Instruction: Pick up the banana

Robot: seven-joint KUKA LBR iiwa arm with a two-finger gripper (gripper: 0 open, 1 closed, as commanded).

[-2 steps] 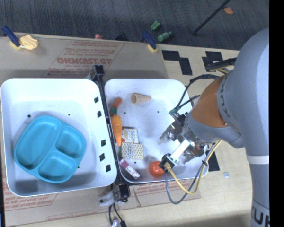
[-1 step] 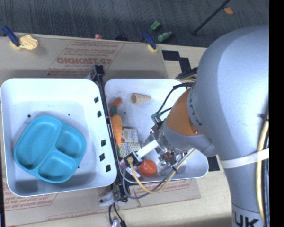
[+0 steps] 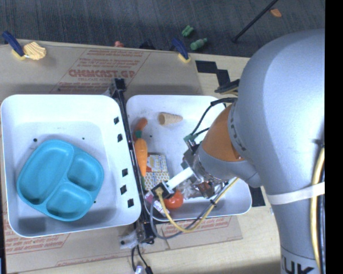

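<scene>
Banana: honestly can't tell where it's sitting from this angle, since the big smooth grey arm [image 3: 280, 113] covers the right-hand side of the right bin [image 3: 160, 104]. The gripper [image 3: 188, 192] is low over the near edge of that bin, just beside a small glossy red round thing [image 3: 174, 201], and I can't tell whether it's open or closed either. In the uncovered part of that bin there's a long tapered orange carrot [image 3: 140, 156] lying along the left wall, a flat packet with a busy printed pattern [image 3: 155, 171] right next to it, and a tan cone [image 3: 170, 118] lying on its side near the far wall, well apart from the rest. The left bin [image 3: 11, 113] holds a rounded blue plastic plate [image 3: 60, 178] split into 3 compartments. Both of the 2 bins are shallow, white and smooth – they sit on brown cardboard with red print [image 3: 103, 67].
</scene>
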